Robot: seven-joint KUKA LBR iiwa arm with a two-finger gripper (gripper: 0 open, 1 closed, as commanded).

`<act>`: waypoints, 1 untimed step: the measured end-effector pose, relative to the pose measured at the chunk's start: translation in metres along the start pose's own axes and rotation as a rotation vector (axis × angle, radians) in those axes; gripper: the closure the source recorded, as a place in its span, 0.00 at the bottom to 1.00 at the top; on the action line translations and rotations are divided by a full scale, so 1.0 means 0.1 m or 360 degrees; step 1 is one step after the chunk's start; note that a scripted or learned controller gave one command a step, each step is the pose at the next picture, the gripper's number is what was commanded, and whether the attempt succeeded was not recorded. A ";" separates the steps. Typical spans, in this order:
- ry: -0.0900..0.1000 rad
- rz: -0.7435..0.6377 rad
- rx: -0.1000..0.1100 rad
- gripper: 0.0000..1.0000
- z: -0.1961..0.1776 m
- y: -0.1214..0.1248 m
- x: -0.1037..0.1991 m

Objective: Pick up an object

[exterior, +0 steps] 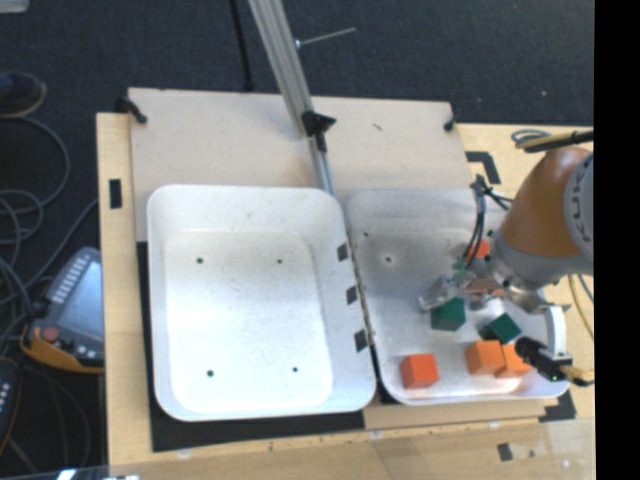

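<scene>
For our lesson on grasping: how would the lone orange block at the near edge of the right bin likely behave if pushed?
The orange block looks cube-shaped with flat faces, so it would probably slide, not roll. It appears rigid. It sits close to the right bin rim, which may stop it.

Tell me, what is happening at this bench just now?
A grey and orange robot arm reaches into the right bin, its gripper low over a green block. Another green block and orange blocks lie nearby. Whether it grips anything cannot be told.
</scene>
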State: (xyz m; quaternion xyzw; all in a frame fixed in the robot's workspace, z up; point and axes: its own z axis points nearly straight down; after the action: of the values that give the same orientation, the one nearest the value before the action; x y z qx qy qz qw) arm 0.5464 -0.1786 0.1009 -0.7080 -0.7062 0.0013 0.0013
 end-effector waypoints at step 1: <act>-0.0003 0.0006 -0.0015 1.00 -0.12 0.03 -0.01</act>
State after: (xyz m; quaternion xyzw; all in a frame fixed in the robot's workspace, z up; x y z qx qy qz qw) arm 0.5500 -0.1795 0.1128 -0.7093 -0.7049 -0.0013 -0.0028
